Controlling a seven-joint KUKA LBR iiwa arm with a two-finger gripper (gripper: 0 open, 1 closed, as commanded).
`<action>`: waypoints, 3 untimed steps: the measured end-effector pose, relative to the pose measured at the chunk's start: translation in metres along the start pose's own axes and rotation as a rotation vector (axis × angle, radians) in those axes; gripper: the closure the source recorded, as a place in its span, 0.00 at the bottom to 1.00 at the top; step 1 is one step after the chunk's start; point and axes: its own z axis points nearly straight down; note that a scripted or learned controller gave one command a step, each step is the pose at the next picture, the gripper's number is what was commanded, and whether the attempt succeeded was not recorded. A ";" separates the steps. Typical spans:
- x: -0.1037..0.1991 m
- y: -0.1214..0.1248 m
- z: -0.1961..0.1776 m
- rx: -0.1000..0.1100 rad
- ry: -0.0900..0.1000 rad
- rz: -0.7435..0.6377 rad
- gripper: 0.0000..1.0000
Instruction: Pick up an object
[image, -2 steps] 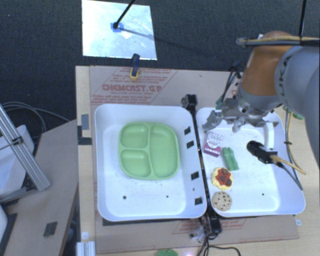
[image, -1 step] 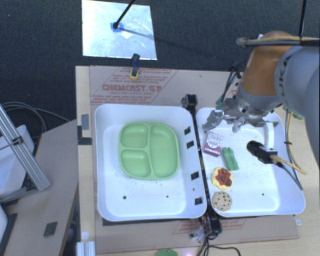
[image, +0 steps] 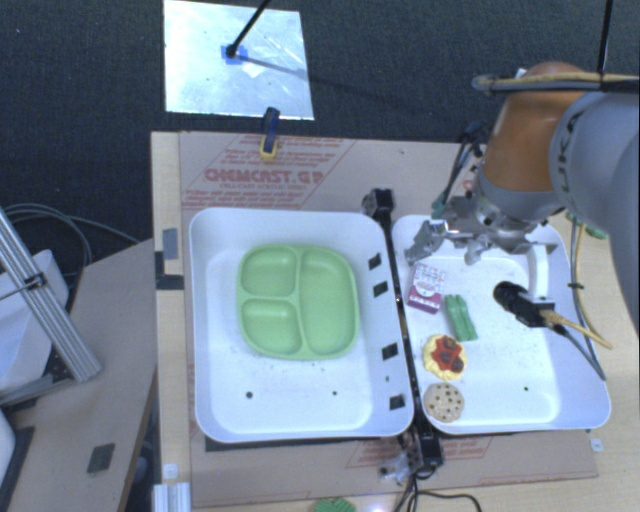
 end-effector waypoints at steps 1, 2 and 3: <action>0.000 0.000 0.000 0.000 0.000 0.000 0.00; 0.000 0.000 0.000 0.000 0.000 0.000 0.00; 0.000 0.000 0.000 0.000 0.000 0.000 0.00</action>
